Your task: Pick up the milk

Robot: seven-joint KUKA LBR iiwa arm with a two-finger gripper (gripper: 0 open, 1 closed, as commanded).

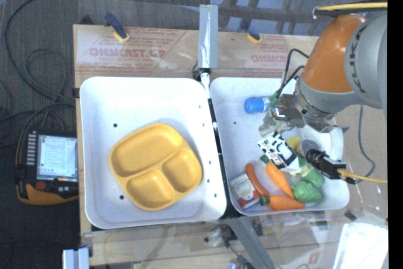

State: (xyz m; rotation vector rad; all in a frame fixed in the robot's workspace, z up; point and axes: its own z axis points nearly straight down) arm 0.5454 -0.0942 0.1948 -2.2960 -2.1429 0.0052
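the milk (277, 151) lies in the right bin (234, 135), just below the gripper (276, 126) in the camera view, towards the near edge of the bench. the two sit so close that the gripper's lower end looks to touch or overlap the carton's upper end, though contact cannot be confirmed from this slant. whether the gripper is open or closed cannot be told here, and nothing can be seen held in it. the carton appears to lie on its side, with its long axis on a diagonal from upper left to lower right, so a grasp would probably go best across the short width, at right angles to that line. it is a small white carton with black cow-like patches, and its far end is tucked under the wrist. it is crowded on its lower right: a carrot (279, 179) lies just beside it, a green vegetable (308, 189) is near, and a second carrot (284, 202) lies along the bin's near wall. a small red-and-white carton (242, 189) sits lower left, apart from the milk, and could be mistaken for it. a blue bottle (255, 104) lies up left of the gripper. the left bin (101, 110) holds a yellow tray (157, 164), well apart. judging from this, the approach is nearly done and the lift not yet made.
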